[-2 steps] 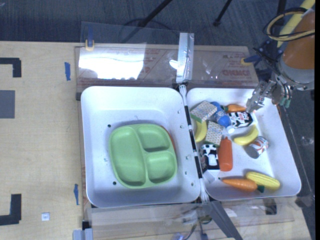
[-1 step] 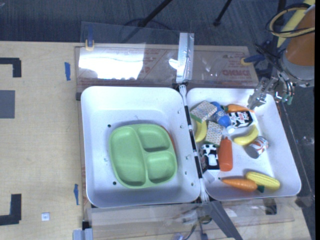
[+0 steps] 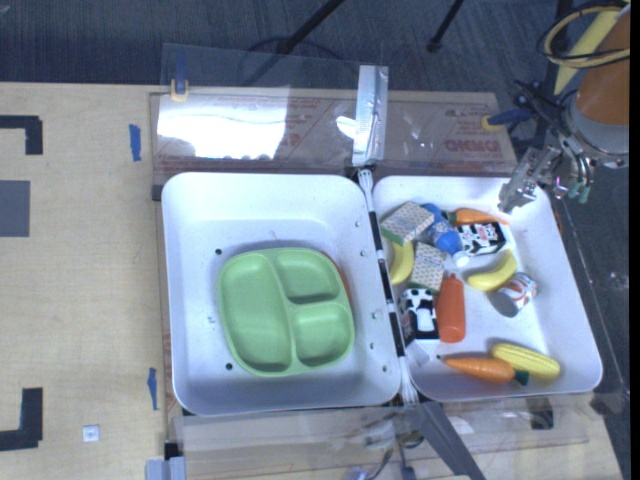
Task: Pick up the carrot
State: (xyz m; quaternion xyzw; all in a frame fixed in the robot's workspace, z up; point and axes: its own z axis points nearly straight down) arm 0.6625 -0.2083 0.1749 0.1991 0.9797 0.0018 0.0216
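Note:
The carrot (image 3: 480,368), orange with a green stub at its right end, lies flat near the front edge of the right bin (image 3: 570,298), just left of a yellow corn cob (image 3: 528,360). My gripper (image 3: 520,190) hangs over the bin's far right corner, well behind the carrot and apart from it. It holds nothing that I can see. The orange-banded arm (image 3: 605,93) enters from the upper right.
The right bin also holds an orange bottle-like item (image 3: 452,308), two bananas (image 3: 495,273), a cow-patterned carton (image 3: 422,313), a small can (image 3: 517,290) and several small packs at the back. A green divided plate (image 3: 288,308) lies in the left bin (image 3: 200,228).

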